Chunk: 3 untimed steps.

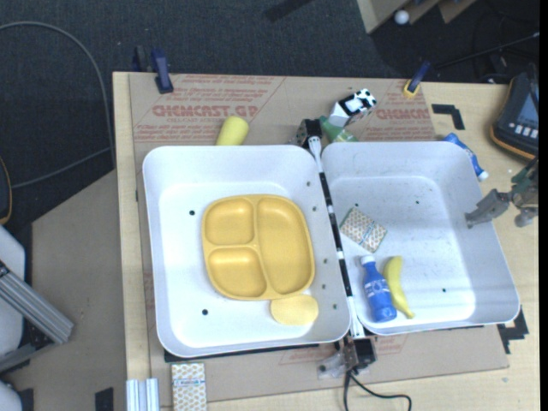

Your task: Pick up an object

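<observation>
Dark carpet surrounds the cardboard-topped bench. At the right bin's (428,165) far edge the gripper (495,205) hangs empty, fingers spread. Nearest free target is probably the packet (362,229); bottle (375,289) and banana (398,286) touch, so descend squarely over the packet.

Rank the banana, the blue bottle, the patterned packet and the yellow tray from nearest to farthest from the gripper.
From the gripper at the right bin's right edge:
1. banana, right bin, front
2. blue bottle, just left of it
3. patterned packet, too close to the bottle to call
4. yellow tray, left bin
</observation>
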### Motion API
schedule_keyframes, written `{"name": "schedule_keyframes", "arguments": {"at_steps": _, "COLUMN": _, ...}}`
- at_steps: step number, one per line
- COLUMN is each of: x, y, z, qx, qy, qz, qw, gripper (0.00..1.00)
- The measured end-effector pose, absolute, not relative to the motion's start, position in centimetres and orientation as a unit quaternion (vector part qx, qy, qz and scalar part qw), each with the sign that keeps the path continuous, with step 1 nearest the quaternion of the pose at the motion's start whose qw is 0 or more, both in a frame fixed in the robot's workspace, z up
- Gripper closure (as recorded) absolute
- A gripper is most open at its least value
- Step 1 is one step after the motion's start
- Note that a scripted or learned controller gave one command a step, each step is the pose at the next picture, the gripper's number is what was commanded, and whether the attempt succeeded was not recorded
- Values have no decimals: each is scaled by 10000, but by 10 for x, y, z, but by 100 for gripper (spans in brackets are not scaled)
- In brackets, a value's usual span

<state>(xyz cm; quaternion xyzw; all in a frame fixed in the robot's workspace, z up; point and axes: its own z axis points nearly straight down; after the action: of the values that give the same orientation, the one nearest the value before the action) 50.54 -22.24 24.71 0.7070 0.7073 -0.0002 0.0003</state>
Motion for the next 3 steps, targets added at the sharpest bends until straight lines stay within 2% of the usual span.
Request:
{"name": "schedule_keyframes", "arguments": {"at_steps": 1, "x": 520, "y": -165, "z": 139, "qx": 7066, "qy": 7076, "qz": -4, "qw": -12, "gripper": 0}}
{"name": "schedule_keyframes", "arguments": {"at_steps": 2, "x": 481, "y": -103, "z": 86, "qx": 7073, "qy": 7069, "qz": 15, "qw": 40, "gripper": 0}}
{"name": "schedule_keyframes", "arguments": {"at_steps": 3, "x": 480, "y": -102, "z": 95, "qx": 7077, "qy": 7065, "qz": 10, "qw": 27, "gripper": 100}}
